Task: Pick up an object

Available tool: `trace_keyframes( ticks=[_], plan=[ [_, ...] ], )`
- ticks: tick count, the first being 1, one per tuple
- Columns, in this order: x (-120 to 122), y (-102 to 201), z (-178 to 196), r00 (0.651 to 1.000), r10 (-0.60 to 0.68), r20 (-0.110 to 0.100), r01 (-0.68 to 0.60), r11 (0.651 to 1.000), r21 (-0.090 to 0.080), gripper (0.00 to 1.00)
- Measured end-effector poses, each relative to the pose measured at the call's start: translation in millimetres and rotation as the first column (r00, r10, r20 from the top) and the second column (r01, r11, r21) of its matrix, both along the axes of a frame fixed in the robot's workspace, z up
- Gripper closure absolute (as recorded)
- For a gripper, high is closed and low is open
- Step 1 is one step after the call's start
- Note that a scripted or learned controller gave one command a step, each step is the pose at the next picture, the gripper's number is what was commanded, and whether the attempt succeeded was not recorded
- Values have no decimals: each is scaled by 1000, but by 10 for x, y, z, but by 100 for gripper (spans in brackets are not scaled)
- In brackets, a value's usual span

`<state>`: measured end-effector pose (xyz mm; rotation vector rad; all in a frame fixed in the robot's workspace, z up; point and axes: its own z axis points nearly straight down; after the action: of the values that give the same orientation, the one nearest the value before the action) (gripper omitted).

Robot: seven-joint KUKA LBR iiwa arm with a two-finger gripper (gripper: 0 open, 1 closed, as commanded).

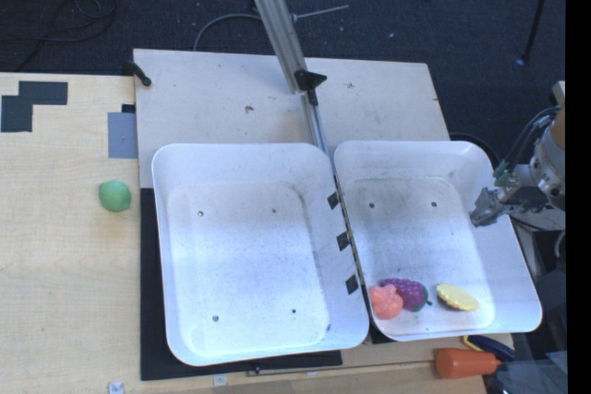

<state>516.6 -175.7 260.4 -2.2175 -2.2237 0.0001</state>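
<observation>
Camera view, from above and at a slant: two shallow white bins sit side by side on a pale surface point(55, 291). The left bin point(166, 171) shows bare floor. The right bin point(480, 161) holds three small toy foods, all bunched along its near edge. Nearest the divider between the bins lies a pink, lumpy piece point(385, 301). Touching it, on the side away from the divider, is a purple grape cluster point(409, 292). Just beside that, toward the bin's near right corner, lies a yellow oval piece point(457, 298), its long axis running roughly along the near edge.

The robot's hand point(487, 206) hangs over the right rim of the right bin, about halfway along that rim. It looks dark and small here, and whether it is apart or together cannot be told. Nothing is visible between its tips.

From the hand, the three objects lie toward the near edge and slightly inward toward the divider. The yellow piece is the closest, the pink one the farthest. A pick would probably call for moving toward the near edge, then down.

Outside the bins, a green ball point(114, 196) rests on the surface left of the left bin, well apart from the hand.
</observation>
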Motion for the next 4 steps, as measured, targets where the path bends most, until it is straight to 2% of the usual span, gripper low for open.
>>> trace_keyframes(
  ticks=[1, 2, 4],
  plan=[
    [-15, 483, 44, 1000, 0, 1, 0, 1000, -1, 100],
    [59, 1048, -45, 1000, 1, 0, -1, 1000, 0, 100],
    [-9, 2023, -337, 1000, 1, -1, -1, 1000, 0, 100]
  ],
)
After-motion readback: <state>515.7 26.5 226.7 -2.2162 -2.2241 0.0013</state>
